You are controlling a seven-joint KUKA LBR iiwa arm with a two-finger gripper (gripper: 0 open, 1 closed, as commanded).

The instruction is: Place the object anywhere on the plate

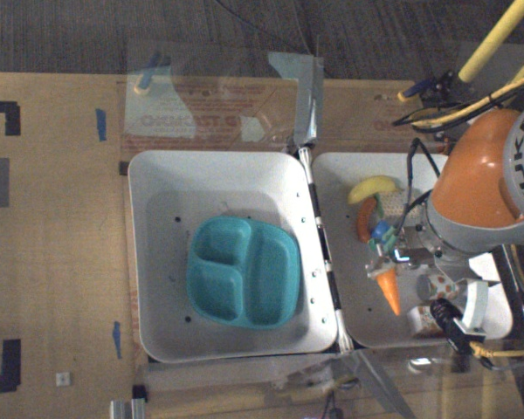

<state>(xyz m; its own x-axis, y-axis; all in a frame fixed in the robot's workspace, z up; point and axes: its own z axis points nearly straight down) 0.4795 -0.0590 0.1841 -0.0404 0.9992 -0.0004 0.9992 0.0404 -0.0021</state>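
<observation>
In the right white bin (354, 321) the gripper (386, 256), its grip impossible to tell, sits just above an orange carrot-shaped toy (389, 291), a yellow banana toy (373, 188) farther back, while the teal divided plastic plate (244, 271) lies in the left bin (157, 199).

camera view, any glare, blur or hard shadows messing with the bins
Camera view: soft even light, faint shadow inside the left bin around the teal plate; glare on the clear sheet above it; the right bin is washed out near its lower right; the arm looks slightly soft.

Smooth teal plastic plate (243, 271); glossy white bins (157, 190); wooden bench (52, 260)
</observation>
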